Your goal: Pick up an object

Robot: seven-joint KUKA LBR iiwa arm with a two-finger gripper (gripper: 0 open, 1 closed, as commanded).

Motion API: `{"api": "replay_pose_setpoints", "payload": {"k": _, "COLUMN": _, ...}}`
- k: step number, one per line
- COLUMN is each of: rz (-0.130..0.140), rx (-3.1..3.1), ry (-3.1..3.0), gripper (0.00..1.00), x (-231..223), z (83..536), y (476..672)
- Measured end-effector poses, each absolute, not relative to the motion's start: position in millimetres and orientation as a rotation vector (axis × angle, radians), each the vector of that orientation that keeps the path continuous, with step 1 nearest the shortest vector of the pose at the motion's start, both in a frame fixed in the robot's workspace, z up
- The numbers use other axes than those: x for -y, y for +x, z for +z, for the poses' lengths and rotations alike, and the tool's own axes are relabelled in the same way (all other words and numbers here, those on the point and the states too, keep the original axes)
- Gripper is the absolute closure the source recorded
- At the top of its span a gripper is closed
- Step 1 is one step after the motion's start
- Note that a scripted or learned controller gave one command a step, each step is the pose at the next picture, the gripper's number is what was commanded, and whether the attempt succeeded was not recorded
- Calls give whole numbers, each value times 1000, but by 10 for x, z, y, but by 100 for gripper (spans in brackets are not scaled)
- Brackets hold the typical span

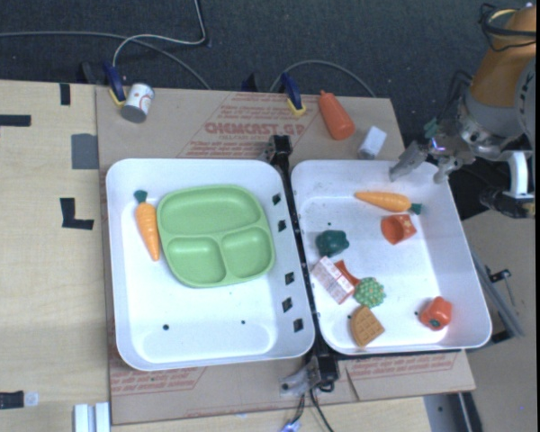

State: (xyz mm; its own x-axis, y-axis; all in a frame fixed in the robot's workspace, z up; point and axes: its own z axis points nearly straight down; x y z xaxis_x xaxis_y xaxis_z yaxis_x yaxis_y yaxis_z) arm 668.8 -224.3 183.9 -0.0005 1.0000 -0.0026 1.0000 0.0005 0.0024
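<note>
My gripper [425, 163] hangs over the far right corner of the right bin [450, 241], open, with nothing between its fingers. Just below it in the bin lies an orange carrot [384, 201], then a small red cup-like piece [398, 229]. Further in are a dark green piece [331, 240], a red and white packet [334, 279], a green dotted ball [370, 292], a brown waffle [366, 327] and a red pepper [436, 313].
The left bin [126, 268] holds a green divided plate [218, 234] and a second carrot [147, 226]. Behind the bins on the cardboard lie an orange bottle-like toy [336, 116], a small grey cube [373, 140] and a white can [138, 101].
</note>
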Motion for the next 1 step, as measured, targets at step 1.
{"api": "replay_pose_setpoints", "payload": {"k": 1, "rz": -5, "rx": -2230, "ry": 2227, "gripper": 0, "x": 1391, "z": 851, "y": 6633}}
